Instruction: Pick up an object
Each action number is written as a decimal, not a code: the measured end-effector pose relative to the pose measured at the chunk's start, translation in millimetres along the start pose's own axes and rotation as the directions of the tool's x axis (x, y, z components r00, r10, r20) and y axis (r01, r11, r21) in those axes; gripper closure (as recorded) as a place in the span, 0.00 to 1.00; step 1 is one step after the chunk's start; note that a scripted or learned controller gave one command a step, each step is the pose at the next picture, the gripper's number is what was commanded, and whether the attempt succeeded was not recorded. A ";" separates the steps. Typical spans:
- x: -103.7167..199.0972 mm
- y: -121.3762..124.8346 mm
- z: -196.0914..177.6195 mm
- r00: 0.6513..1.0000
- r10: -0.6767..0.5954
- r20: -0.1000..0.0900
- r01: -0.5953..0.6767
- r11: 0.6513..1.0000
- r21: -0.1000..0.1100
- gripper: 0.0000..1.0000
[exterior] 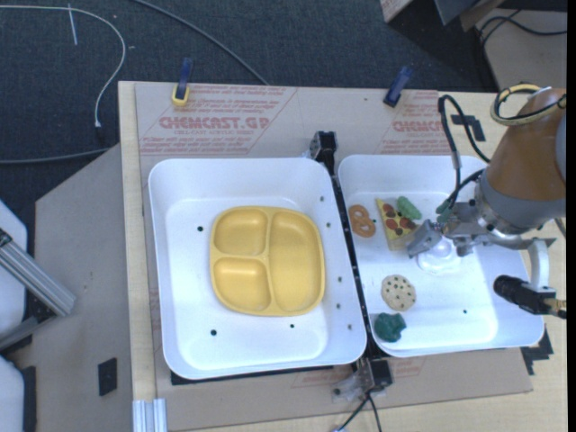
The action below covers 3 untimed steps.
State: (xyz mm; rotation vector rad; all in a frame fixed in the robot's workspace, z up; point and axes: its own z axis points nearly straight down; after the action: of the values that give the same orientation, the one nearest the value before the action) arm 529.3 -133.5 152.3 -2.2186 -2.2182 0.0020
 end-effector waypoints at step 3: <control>-0.6 1.7 -20.7 1.000 -0.001 0.003 0.001 1.000 -0.010 1.00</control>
State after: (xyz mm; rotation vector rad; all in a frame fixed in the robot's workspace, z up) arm 531.0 -134.2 173.0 -2.2235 -2.2262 -0.0050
